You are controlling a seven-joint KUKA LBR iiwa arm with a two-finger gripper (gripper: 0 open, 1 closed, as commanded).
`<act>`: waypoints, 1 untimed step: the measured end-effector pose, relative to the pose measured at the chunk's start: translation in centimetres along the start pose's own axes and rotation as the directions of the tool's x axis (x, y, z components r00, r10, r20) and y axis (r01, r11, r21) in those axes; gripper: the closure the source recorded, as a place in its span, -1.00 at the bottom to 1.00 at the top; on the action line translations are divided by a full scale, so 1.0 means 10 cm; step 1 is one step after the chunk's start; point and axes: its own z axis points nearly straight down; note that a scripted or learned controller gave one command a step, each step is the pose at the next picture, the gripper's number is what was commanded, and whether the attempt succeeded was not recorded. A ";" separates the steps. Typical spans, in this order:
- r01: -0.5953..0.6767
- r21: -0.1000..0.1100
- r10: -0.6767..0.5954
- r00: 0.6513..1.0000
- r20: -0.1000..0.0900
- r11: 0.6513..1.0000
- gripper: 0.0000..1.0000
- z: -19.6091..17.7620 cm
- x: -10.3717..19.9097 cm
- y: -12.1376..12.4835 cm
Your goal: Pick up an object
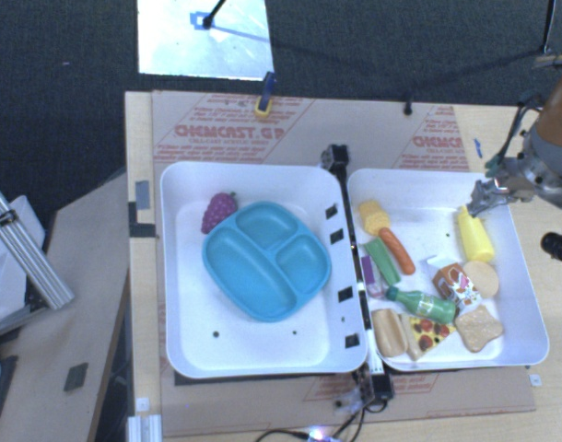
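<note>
The grey two-finger gripper (485, 197) hangs by the right white bin's (530, 288) far edge, fingers unclear. The long yellow plastic bottle (475, 235) lies just below it, pointing at it.

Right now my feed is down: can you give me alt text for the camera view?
The gripper hangs over the right bin's far corner, just above a yellow bottle, with toy foods clustered below it, including a green bottle and a carrot. The left bin holds a blue divided plate and purple grapes.
</note>
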 end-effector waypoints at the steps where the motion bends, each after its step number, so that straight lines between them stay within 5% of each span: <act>1: 0.001 0.003 -0.001 1.000 -0.001 1.000 1.00 -0.22 0.00 0.01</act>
